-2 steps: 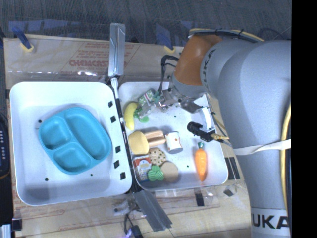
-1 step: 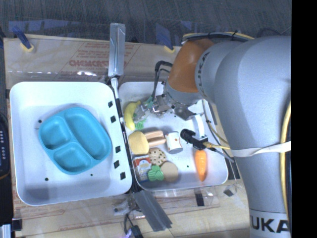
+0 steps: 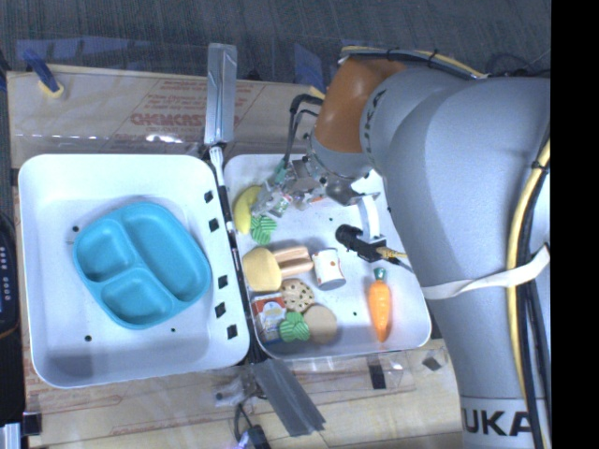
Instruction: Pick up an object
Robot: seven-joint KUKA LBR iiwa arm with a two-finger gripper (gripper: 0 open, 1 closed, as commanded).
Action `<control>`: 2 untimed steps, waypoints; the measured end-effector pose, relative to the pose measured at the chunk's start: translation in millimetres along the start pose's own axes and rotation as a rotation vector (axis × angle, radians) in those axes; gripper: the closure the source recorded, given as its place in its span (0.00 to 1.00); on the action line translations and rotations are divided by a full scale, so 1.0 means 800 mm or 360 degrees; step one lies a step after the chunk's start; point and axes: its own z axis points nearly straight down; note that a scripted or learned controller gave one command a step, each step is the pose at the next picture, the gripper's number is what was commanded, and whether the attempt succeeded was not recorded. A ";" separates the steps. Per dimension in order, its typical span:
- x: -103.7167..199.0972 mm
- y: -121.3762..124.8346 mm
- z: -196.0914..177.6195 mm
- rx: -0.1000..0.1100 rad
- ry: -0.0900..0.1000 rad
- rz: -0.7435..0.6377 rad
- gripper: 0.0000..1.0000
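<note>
At the far left corner of the right bin (image 3: 348,302), as the view shows it, the gripper (image 3: 284,192) hangs close over the bin floor. It is carried by the grey arm (image 3: 449,157) with its orange band (image 3: 351,101). Whether the gripper is apart or together cannot be told.

Just beside the gripper, against the bin's left wall, lies a yellow toy banana (image 3: 244,208). A green striped toy (image 3: 264,228) touches the banana's near end. These 2 things lie nearest the gripper.

Toward the middle of the same bin lie a tan toy bun (image 3: 292,255), a pale yellow rounded toy (image 3: 260,269) touching it, and a small white cup with a red label (image 3: 328,267).

Along the near edge sit a red-and-white packet (image 3: 270,312), a speckled toy cookie (image 3: 298,294), a second green striped toy (image 3: 293,326) and a tan round toy (image 3: 321,322), packed close together. A toy carrot (image 3: 379,309) lies apart from them, near the right wall.

The left bin (image 3: 56,330) holds a blue plate (image 3: 140,262) with 3 compartments, set at its middle. Both bins rest side by side on the tabletop (image 3: 112,110).
</note>
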 end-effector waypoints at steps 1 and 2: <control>0.002 -0.001 0.000 0.0001 -0.0003 0.0128 0.00; -0.061 -0.019 -0.001 -0.0025 0.0004 0.0554 0.00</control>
